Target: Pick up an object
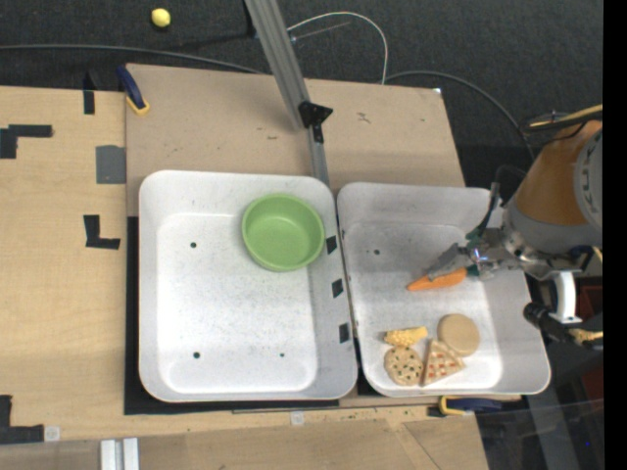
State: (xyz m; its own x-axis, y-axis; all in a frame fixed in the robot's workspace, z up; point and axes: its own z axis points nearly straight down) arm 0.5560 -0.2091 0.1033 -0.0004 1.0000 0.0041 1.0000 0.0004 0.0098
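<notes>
The grey two-finger gripper [453,265] is reaching into the right-hand shallow white bin [509,375] from three o'clock, its dark fingers slanting down toward nine o'clock and meeting the small orange plastic carrot [438,280]. The fingertips are lying on or right at the carrot's upper side, but whether they are apart, together or clamped on it I cannot tell; the tips are merging with their own shadow. I would not call the carrot held.

To do this step well, the fingers should be straddling the carrot across its narrow width, near its thicker three o'clock end, and closing fully before any lift. The carrot is slim and smooth, so an off-centre pinch is likely to squirt it sideways.

The carrot is sitting near the middle of the right bin. Toward six o'clock from it, a cluster is lying close together: a round tan toy biscuit [458,334], a yellow toy corn piece [406,337], a speckled round cookie [402,365] and a pizza-slice toy [441,364].

The left-hand white bin [176,360] is holding a green plastic bowl [282,231], upright, at its one o'clock corner.
</notes>
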